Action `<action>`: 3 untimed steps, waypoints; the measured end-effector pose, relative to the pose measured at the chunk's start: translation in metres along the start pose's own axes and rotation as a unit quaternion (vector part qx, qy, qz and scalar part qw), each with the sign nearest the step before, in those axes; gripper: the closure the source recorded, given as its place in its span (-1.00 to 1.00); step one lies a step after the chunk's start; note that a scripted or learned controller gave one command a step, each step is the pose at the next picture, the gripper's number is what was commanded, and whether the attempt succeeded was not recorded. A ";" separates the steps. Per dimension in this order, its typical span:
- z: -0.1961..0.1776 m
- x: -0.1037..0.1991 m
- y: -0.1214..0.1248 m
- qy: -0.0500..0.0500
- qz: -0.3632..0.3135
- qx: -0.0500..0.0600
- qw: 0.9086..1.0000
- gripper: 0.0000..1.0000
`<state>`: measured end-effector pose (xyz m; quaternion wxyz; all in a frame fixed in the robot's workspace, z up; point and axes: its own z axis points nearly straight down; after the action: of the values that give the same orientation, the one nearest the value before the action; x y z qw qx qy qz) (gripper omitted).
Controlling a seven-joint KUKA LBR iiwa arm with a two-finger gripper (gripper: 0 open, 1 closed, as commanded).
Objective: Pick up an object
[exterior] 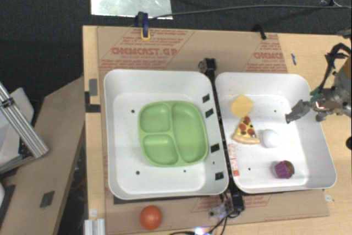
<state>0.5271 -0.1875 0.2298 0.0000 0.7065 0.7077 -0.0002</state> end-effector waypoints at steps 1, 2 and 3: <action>0.043 0.005 -0.001 0.000 0.000 0.001 1.000 -1.00; 0.086 0.011 -0.001 0.001 0.000 0.000 1.000 -1.00; 0.073 0.010 0.000 -0.001 0.000 -0.002 1.000 1.00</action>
<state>0.5275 -0.1775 0.1570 0.0019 0.7067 0.7075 0.0010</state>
